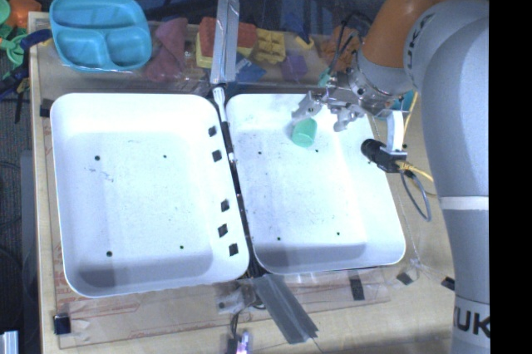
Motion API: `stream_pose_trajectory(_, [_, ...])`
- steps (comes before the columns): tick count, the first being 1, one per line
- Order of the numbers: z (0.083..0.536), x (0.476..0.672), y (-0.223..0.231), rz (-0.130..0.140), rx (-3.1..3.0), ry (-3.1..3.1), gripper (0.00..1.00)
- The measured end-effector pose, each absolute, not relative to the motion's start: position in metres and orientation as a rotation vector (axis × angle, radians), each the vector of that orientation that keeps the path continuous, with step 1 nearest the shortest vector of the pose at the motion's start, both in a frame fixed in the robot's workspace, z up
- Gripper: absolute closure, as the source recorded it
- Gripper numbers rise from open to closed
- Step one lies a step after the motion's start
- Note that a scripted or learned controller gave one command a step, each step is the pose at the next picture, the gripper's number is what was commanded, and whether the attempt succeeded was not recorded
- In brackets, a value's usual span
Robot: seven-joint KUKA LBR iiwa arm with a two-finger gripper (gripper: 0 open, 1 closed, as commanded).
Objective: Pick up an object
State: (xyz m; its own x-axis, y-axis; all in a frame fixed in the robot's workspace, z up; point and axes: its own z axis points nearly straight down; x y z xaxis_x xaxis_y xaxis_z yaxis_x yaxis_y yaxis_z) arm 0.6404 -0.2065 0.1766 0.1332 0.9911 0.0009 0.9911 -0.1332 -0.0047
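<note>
Camera view, from the near edge of the bench (50, 294) outward: the two white bins sit side by side, the left bin (133, 194) bare-floored apart from small dark specks, the right bin (316, 211) bare over its near half. Farther in, toward the right bin's far wall, lies the one thing to pick, a small mint-green object (304, 130). Just above and around it hangs the hand (327, 110), its two metal fingers spread apart, one to the object's left and one off to its right.

The fingers stand open and, as far as I can judge, nothing is clamped between them; the green object appears to sit below them, but whether a finger touches it I cannot tell.

To do this step well, I would centre the hand over the green piece so both fingers straddle it evenly, go down until the tips reach near the bin floor, close, and then lift straight up. The bin's far wall is near, so the far-side clearance needs care.

The object looks small, rounded and cup-like, pale green, smooth plastic by its sheen, tilted or lying on its side. It could roll or squirt out of a pinch.

Beyond the bins a blue divided tray (100, 30) and assorted toy blocks (268, 45) lie on the far side.
</note>
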Motion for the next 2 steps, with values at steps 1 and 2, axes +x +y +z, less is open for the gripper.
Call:
stream_pose_trajectory(1, [0.0885,0.6570,-0.1872,0.005,-2.175,-2.259,0.00])
stream_pose_trajectory(2, [0.0933,0.6565,-0.1851,0.011,-2.163,-2.260,1.00])
